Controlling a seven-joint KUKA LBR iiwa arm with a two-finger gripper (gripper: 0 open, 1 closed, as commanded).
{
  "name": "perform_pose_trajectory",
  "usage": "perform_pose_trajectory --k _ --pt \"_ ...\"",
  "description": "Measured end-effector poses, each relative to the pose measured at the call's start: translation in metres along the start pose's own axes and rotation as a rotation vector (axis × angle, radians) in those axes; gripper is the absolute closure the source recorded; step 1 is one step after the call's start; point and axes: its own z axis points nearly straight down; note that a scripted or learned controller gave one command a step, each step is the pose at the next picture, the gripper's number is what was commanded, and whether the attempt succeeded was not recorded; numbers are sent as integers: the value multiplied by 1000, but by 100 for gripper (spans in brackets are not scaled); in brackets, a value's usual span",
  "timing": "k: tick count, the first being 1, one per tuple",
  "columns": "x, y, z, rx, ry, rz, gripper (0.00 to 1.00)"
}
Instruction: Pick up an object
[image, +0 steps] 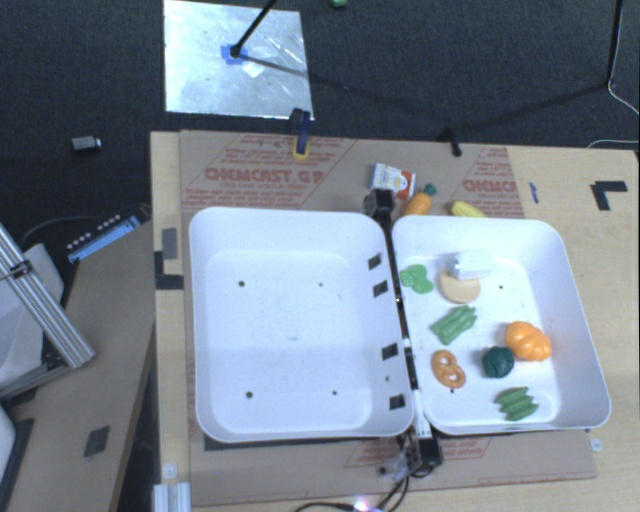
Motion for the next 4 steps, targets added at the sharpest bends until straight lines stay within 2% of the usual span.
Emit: perform_pose_trajectory --k 4 --pt "0 -1 0 -1 0 3 100"
